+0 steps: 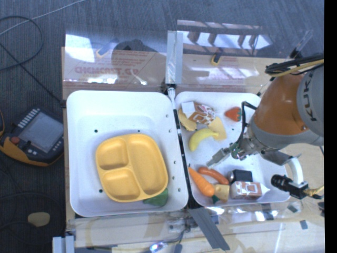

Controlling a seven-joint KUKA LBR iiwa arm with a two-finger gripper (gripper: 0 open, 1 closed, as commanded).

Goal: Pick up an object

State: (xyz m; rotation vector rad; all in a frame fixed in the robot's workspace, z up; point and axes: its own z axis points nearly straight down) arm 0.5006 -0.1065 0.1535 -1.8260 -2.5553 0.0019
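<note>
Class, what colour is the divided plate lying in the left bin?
Yellow: the divided plate shows clearly in the camera view.

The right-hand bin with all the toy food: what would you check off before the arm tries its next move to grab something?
1. Objects within reach: ok. The banana, carrot and small carton lie in the right bin, with the arm above it.
2. Gripper over a target: not ok. It hangs over bare floor between banana and carrot.
3. Anything held: ok, nothing seen in it.
4. Jaws open: cannot tell.
5. Clutter: not ok. Carrot, a red piece and carton crowd together.
6. Left bin: ok, yellow tray lies apart.
</note>
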